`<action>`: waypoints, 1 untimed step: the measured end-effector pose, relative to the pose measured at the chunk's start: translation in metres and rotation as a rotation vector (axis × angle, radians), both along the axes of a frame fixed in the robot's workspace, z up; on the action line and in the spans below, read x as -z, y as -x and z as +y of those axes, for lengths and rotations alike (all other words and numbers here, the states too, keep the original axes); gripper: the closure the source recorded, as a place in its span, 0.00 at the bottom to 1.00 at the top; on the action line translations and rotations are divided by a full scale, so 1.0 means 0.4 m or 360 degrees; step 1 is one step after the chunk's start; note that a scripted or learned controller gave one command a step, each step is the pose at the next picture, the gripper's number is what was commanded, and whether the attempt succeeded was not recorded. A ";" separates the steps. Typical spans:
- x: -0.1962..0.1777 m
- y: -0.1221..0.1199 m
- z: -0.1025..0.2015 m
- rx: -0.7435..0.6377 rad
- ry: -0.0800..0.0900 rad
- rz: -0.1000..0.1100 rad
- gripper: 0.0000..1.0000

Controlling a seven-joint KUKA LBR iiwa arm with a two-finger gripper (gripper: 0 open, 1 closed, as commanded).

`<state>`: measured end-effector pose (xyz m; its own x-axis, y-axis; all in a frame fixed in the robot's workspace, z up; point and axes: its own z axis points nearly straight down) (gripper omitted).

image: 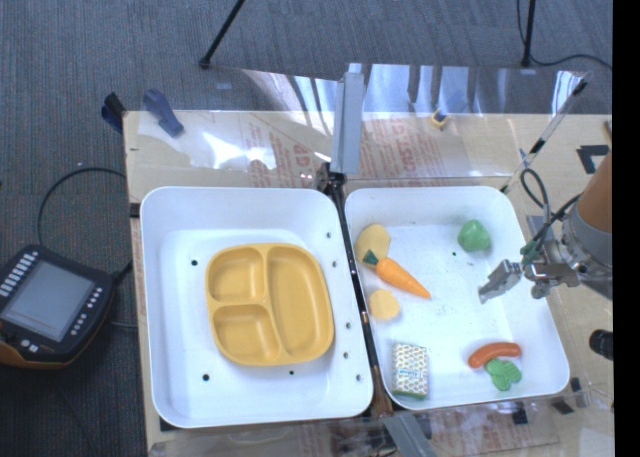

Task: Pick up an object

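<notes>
Toy carrot [402,276] lies flat at the right bin's [440,197] nine o'clock side, orange tip pointing toward four o'clock, green top touching a pale yellow piece [372,240].

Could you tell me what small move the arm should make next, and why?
Probably a short move toward the near corner and down: the pincer hangs above bare floor of the right bin, gripping nothing, and the red sausage lies closest, with only a small green piece touching it.
</notes>
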<state>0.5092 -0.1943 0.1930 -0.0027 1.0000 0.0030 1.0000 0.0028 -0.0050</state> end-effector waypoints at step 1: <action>0.243 -0.177 0.148 -0.0141 0.0012 -0.0031 0.00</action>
